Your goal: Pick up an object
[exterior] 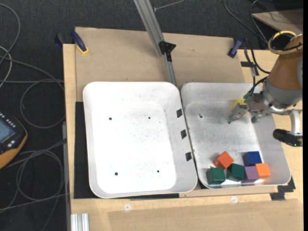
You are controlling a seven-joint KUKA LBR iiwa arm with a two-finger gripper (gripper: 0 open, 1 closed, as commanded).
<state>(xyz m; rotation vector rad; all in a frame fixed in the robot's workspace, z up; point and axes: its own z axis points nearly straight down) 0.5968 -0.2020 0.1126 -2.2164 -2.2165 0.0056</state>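
Six blocks (237, 169) crowd the right bin (211, 129); tool (244, 113) spread open, empty; no legible writing.

The shallow white right bin (211, 129) has open floor in its upper and middle part; small coloured cubes (239, 170) crowd its near edge.

A bare plywood bench (120, 57) carries two shallow white plastic bins: the left one (132, 93) and the right one (211, 97) lie side by side, touching along their inner rims. Blue clamps (79, 42) grip the bench's far left corner, another (236, 47) its far right. A slanted grey metal rail (151, 25) crosses the far edge. Black cables (29, 88) trail over the dark carpet left of the bench, beside a yellow-edged handheld device (7, 136).
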